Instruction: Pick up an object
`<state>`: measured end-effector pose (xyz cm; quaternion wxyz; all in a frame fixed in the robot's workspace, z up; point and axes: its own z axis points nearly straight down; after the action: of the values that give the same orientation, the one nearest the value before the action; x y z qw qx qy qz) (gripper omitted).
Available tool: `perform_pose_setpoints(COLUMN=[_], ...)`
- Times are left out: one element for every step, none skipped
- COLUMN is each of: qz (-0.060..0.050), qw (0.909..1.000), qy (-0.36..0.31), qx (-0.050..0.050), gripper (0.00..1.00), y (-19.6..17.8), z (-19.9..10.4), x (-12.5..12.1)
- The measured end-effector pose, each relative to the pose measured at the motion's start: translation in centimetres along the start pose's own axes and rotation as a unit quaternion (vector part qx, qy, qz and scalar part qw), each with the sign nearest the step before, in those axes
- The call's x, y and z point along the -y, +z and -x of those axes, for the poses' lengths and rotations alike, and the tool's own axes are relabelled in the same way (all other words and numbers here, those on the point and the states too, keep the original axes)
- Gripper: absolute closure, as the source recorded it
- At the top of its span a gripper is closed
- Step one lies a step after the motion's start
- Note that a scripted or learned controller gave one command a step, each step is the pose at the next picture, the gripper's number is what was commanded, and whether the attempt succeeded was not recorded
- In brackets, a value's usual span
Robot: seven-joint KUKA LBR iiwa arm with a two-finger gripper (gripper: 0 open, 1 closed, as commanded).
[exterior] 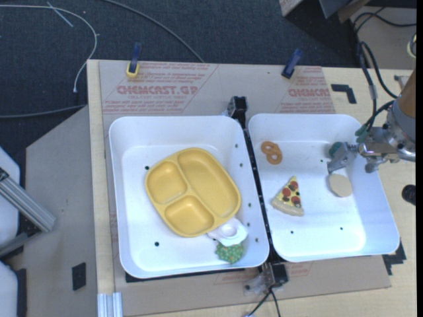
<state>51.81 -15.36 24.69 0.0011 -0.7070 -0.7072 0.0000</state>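
Cardboard-covered bench (165, 84) on dark carpet, two white bins side by side. Left bin (125, 177): yellow divided plate (192, 190), with a green-and-white toy (229, 241) at its near edge. Right bin (370, 230): pretzel (271, 152), pizza slice (289, 197), and a tan disc (340, 185) just below the gripper (338, 157); gripper grasp state cannot be told.

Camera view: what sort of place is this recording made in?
Probably a robot lab's test bench for grasping trials, not a kitchen. Two white bins sit on a clamped cardboard sheet and hold toy food, such as a pizza slice. Loose cables trail over dark carpet, and the end effector reaches in.
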Motion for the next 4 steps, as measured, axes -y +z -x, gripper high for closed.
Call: perform_pose_setpoints(qz=[-0.002, -0.002, -0.002, 0.001], qw=[1.0000, 1.0000, 1.0000, 1.0000], qy=[0.000, 0.000, 0.001, 0.000], qx=[-0.001, -0.001, -0.001, 0.000], gripper=[0.00, 0.00, 0.00, 1.00], y=[4.2, 9.0, 13.5, 12.1], z=[0.3, 0.5, 1.1, 1.1], x=[0.0, -0.8, -0.8, -1.0])
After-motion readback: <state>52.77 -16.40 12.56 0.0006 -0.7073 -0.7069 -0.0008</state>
